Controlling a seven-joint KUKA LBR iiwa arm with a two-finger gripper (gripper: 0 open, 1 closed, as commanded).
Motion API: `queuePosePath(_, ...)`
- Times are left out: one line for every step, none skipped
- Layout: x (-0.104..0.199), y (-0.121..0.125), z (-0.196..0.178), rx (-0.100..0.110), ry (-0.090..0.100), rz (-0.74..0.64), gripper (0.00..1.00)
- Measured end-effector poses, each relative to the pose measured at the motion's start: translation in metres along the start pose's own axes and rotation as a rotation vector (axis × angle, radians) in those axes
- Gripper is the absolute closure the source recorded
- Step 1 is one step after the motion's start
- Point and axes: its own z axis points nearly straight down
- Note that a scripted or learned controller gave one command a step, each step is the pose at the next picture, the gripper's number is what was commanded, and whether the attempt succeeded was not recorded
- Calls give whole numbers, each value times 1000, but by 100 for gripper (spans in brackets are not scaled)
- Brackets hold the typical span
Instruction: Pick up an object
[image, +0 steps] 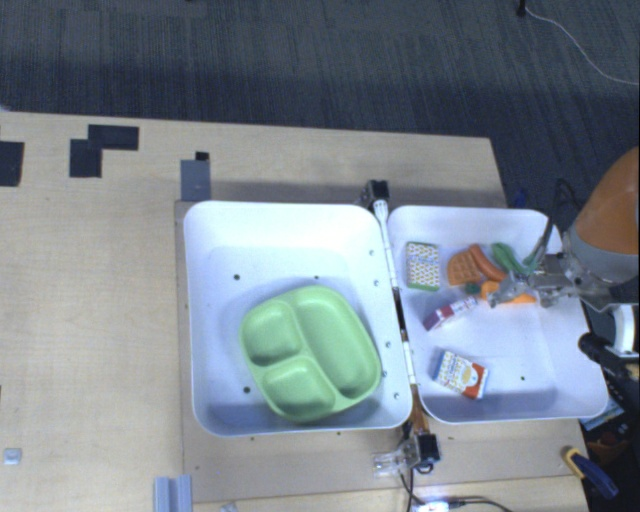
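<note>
In the right bin (560, 395) lie several small objects. A patterned green-and-white pad (422, 265) is at the back left, with an orange ribbed piece (468, 266) and a green piece (505, 257) beside it. A purple-and-white tube (449, 312) lies mid-bin, and a small white-and-orange box (460, 373) sits toward the front. My gripper (517, 291) reaches in from the right, low over the cluster just right of the tube, by a small orange bit (512, 299). The grey wrist and orange band (612, 208) hang over the bin's right rim.
The left bin (215, 300) holds a green divided plate (310, 350). A black clamp (376, 190) sits at the back where the bins meet, and cables and a clip (420, 452) lie at the front. The wooden bench (90, 330) stretches to the left.
</note>
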Motion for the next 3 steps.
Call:
queuePosePath(1,2,-11,-5,-1,-3,100)
queuePosePath(1,2,-11,-4,0,-3,0)
queuePosePath(2,3,-22,-9,0,-6,100)
